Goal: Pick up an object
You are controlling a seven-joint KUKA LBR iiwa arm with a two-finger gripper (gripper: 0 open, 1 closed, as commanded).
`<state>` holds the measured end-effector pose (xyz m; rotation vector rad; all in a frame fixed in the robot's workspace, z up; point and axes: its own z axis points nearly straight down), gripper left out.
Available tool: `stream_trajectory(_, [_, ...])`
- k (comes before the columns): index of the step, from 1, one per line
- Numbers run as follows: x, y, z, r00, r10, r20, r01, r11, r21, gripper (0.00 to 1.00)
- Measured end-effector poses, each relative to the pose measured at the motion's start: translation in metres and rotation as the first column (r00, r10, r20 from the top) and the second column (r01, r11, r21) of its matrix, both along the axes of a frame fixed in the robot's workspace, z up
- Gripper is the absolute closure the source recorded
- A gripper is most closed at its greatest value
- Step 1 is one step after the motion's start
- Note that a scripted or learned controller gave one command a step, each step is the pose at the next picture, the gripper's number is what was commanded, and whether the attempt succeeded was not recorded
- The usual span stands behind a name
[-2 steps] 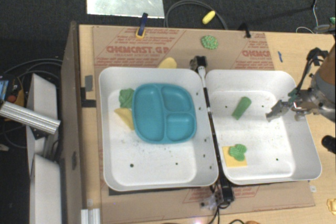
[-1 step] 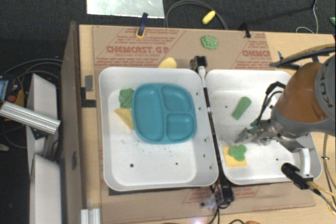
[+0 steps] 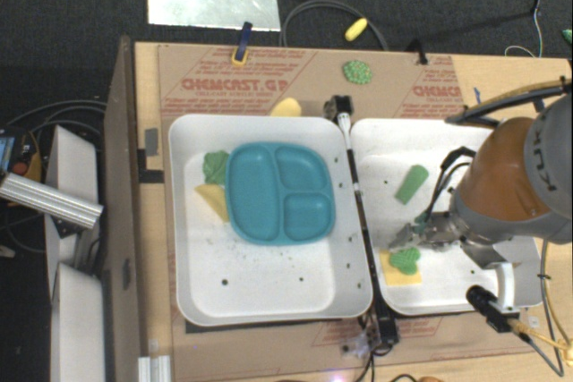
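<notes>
From my feed, the arm (image 3: 515, 179) reaches in from the right over the right bin (image 3: 385, 148). Its gripper (image 3: 419, 234) sits low near the bin's front left corner, just above a green broccoli-like piece (image 3: 406, 259) resting on a yellow piece (image 3: 400, 275). I cannot tell how the tool is set; it is too dark and small. A green oblong piece (image 3: 412, 183) lies apart, further back. In the left bin (image 3: 192, 282), I see a teal divided plate (image 3: 279, 192), with a green leafy piece (image 3: 215, 164) and a yellow wedge (image 3: 211, 199) at its left edge.
</notes>
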<state>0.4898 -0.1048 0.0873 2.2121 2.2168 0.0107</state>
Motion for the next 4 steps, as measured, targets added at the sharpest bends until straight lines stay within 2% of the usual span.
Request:
stream_trajectory(1, [0.1, -0.054, -0.001, 1.0, 0.003, 0.001, -0.003, 1.0, -0.004, 0.0])
stream_trajectory(2, [0.051, -0.024, -0.004, 1.0, -0.001, -0.015, 0.001, 1.0, 0.004, 0.0])
stream_trajectory(3, [0.004, -0.025, -0.003, 1.0, -0.003, -0.015, 0.003, 1.0, 0.004, 0.0])
stream_trajectory(4, [0.008, -0.026, 0.008, 1.0, 0.0, -0.007, 0.0, 1.0, 0.001, 1.0])
